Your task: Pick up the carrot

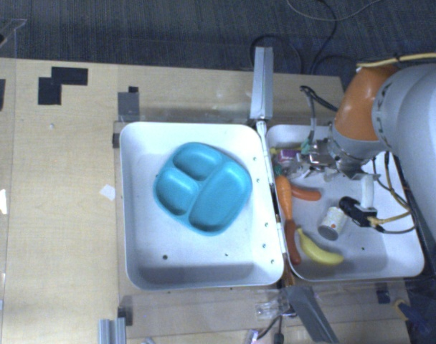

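While my arm (411, 120) reaches in from the right over the right bin (401, 260), my tool (307, 158) sits low at that bin's far left corner, next to the divider between the two bins. Can't tell whether the tool is wide or narrow: the wrist and cables cover it and the clutter under it blurs together.

The carrot (283, 196) lies in the right bin along its left wall, lengthwise, just below the tool and apart from it. Nothing visible between my tool's tips.

A small orange-red sausage-like piece (306, 192) lies crosswise just right of the carrot's upper end. A red piece (294, 244) lies along the same wall, nearer the camera. A banana (319, 250) lies beside it, near the front. A small white cup (332, 222) lies tipped on its side above the banana.

The left bin (143, 256) holds a blue divided plate (202, 186), three compartments, about centre. Both bins sit on the tan worktop (53, 228).
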